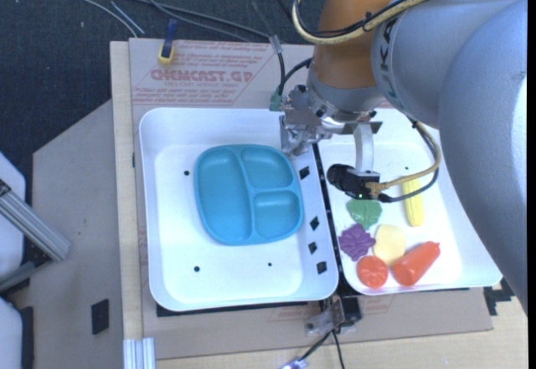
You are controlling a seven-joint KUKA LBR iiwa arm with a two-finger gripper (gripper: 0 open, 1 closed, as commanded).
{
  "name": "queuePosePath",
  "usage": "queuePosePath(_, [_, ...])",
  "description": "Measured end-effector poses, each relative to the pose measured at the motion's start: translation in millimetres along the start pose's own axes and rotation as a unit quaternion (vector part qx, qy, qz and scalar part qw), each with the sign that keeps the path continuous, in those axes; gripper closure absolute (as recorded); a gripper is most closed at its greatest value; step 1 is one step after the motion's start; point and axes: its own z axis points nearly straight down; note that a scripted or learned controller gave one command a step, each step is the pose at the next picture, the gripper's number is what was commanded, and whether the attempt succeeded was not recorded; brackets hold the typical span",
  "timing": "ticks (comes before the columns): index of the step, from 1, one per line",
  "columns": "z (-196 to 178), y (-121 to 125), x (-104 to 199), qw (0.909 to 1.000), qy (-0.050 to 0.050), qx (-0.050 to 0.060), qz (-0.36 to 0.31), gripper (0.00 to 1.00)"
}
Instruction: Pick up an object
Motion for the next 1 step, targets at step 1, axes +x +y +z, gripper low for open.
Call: queuePosePath(1, [-0.9,-0.4,-3.2,1.0000,-0.001,0.000,0.002,0.00])
